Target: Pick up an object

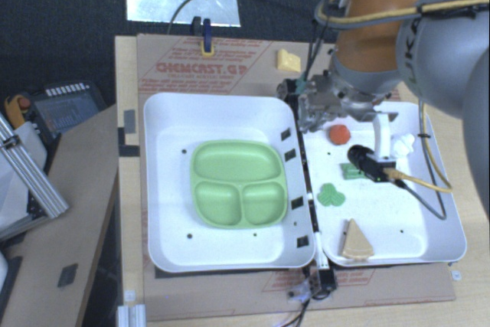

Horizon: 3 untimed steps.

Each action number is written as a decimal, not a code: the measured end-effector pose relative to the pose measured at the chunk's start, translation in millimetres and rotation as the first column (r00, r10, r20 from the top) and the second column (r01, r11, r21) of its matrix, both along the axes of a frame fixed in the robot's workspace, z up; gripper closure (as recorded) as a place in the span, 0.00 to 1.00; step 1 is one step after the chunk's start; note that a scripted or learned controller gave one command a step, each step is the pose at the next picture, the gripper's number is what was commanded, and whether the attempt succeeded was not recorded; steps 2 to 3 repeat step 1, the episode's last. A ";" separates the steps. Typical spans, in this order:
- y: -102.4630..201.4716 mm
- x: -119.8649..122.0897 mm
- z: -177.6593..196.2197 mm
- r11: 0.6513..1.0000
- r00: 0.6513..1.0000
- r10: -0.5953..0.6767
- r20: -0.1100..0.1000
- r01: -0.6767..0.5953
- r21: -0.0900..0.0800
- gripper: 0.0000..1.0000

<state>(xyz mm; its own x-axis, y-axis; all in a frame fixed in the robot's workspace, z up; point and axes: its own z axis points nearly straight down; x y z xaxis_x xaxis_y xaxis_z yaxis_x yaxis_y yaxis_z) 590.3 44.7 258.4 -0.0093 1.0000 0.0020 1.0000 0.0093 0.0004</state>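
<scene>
Red ball (339, 135) sits in the right bin (429, 237), near its far left corner. Gripper (308, 112) low over that corner, just left of the ball, nothing seen in its grasp; whether it is clenched or released cannot be told from this angle. Small green piece (352, 172), perhaps a block, lies nearer the bin's middle. Green disc (331, 195) in front of it, apart. Tan wedge (356, 241) by the near rim. Left bin (168, 134) holds a green plate (237, 184) with three compartments. Yellow wedge (289, 60) rests on the board (230, 65) behind the bins.
</scene>
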 end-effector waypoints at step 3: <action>44.7 -20.8 -19.3 1.000 1.000 0.000 -0.001 0.000 0.000 1.00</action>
